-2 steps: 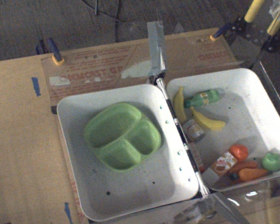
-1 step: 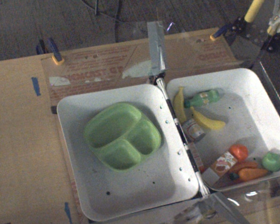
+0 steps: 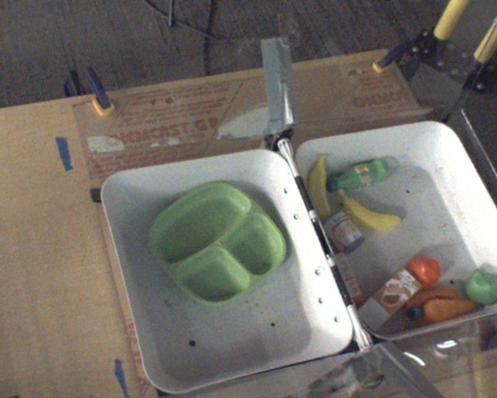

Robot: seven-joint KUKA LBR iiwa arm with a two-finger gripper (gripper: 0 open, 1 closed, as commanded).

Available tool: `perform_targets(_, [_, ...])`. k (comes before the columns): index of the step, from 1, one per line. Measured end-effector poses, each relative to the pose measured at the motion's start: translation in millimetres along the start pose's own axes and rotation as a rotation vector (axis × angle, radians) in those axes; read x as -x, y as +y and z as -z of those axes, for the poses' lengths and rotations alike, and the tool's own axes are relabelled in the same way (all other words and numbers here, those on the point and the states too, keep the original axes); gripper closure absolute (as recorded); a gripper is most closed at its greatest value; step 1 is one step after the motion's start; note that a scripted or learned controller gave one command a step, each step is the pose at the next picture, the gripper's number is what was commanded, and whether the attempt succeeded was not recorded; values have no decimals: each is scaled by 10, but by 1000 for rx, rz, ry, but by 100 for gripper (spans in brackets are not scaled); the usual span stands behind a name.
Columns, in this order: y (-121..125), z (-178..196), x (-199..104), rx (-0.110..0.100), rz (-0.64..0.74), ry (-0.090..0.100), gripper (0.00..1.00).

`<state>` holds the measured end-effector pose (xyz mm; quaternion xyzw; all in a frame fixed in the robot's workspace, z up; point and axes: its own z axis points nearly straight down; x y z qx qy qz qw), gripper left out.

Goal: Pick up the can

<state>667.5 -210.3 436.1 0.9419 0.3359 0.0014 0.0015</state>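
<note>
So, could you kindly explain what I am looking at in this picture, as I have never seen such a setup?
This is one camera fixed above a workbench, looking down at a slant. Two shallow white bins sit side by side. The left bin holds a green divided plate. The right bin holds toy groceries: two bananas, a green bottle, a small can by the divider, a carton, a tomato, a carrot and a green apple. A robot arm is meant to pick up the can, which lies untouched.
</note>
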Motion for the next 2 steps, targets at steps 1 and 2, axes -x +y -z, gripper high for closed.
perform_targets(1, [-12, 106, -28, 3, 6, 0, 100])
perform_targets(2, [-23, 214, -52, 5, 11, 0, 100])
